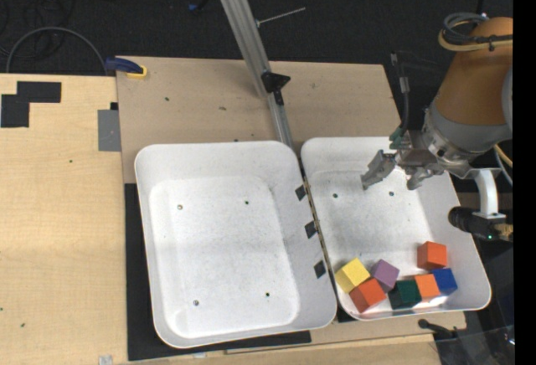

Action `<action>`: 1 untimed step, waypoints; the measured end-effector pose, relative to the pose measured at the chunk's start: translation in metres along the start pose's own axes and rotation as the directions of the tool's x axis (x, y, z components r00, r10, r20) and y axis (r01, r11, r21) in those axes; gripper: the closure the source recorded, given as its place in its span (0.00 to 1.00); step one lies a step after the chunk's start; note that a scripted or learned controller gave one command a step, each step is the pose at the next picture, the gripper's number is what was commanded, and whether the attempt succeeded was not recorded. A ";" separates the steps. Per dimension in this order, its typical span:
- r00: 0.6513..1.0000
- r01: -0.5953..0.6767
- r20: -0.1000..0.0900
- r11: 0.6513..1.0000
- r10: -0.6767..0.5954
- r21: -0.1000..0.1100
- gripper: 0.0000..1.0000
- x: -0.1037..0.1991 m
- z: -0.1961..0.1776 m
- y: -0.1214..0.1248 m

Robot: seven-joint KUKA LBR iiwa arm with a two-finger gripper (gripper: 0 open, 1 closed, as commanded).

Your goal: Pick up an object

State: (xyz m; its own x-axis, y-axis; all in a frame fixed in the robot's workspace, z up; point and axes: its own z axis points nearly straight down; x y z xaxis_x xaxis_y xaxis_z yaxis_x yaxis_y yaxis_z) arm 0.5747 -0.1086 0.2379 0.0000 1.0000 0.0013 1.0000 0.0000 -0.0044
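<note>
Hand above right bin, nothing held.
Hand [395,174] hangs over the right bin [360,213], fingers spread apart. Coloured blocks [398,275] cluster at that bin's near edge, well apart from it.

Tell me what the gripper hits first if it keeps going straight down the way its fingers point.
Probably the bare floor of the right bin. The gripper points down over its upper part, well away from the blocks in the near corner. Depth is hard to judge from this slant.
</note>
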 end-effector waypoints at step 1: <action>1.000 0.007 -0.002 1.000 -0.007 -0.001 0.00 0.085 0.032 0.034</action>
State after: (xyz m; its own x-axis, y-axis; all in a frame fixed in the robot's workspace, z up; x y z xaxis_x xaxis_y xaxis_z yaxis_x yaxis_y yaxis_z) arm 0.6089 -0.0232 0.2055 -0.0070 1.0000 0.0028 1.0000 0.0070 -0.0038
